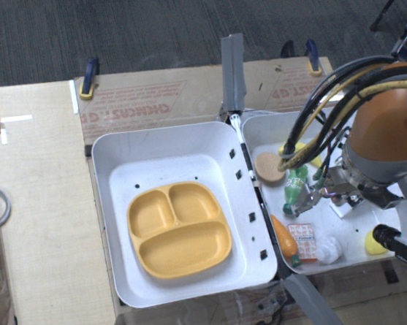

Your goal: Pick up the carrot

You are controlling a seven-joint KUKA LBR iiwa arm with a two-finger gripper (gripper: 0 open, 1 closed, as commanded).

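The carrot (284, 236) is orange with a green end and lies along the left wall of the right bin (348, 264), near its front corner. My gripper (307, 200) hangs over the middle of the right bin, up and to the right of the carrot and apart from it. It is just beside a green bottle (293, 190). The arm's orange band (387, 128) and black cables hide the bin's right part.
A tan round disc (269, 166), a yellow item (295, 151), a red-printed white packet (302, 241), a white crumpled item (330, 250) and a yellow fruit (375, 243) share the right bin. A yellow divided plate (180, 227) lies in the left bin (120, 205).
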